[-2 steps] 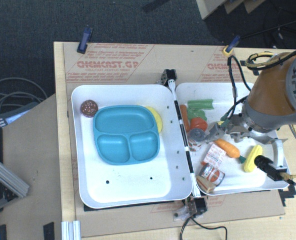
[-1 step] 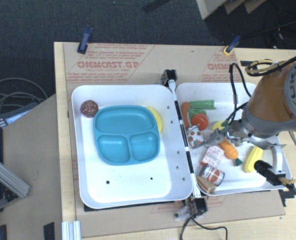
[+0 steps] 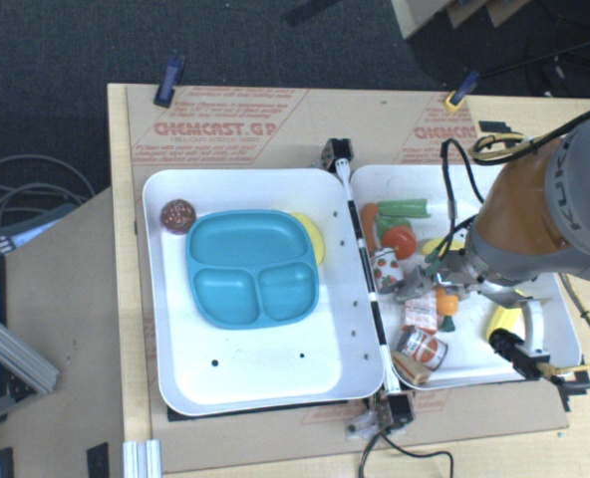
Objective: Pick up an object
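Observation:
My gripper (image 3: 422,285) reaches down into the right bin (image 3: 564,342), among a crowd of small objects. Just left of it stands a small printed can (image 3: 385,267). Below it lies a red and white carton (image 3: 422,313), with an orange piece (image 3: 446,306) beside that. A red tomato (image 3: 400,240), an orange carrot (image 3: 370,221) and a green vegetable (image 3: 401,208) lie farther back. A round tin (image 3: 422,350) rests at the bin's front left corner. The grey wrist and orange arm band (image 3: 519,212) hide the middle of this bin.
The left bin (image 3: 265,376) holds a blue divided tray (image 3: 252,267), a brown donut (image 3: 178,216) at its back left and a yellow object (image 3: 316,239) tucked behind the tray. A yellow item (image 3: 505,320) lies at the right bin's front right. Cables run along the right side.

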Robot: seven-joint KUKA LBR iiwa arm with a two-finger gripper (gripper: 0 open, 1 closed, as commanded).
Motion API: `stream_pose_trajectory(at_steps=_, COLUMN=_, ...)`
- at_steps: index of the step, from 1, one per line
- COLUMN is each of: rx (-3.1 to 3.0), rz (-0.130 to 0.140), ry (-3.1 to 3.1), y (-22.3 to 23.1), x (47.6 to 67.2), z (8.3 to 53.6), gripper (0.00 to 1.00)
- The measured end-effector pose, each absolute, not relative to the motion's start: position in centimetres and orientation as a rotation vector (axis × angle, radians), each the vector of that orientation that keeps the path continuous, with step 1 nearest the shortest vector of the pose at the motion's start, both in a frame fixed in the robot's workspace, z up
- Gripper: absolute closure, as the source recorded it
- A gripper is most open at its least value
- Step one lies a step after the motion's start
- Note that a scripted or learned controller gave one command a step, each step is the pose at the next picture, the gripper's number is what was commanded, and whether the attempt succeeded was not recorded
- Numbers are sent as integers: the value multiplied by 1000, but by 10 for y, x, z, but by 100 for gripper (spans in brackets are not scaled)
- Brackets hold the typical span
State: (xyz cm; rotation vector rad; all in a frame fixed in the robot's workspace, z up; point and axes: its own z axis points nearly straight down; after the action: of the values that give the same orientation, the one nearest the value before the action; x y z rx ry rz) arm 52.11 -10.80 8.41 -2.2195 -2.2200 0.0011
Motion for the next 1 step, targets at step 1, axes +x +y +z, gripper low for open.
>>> stream_pose_trajectory(at_steps=1, rx=-2222, rz=0, ry=-2220, y=-108, x=521, z=94, gripper=100)
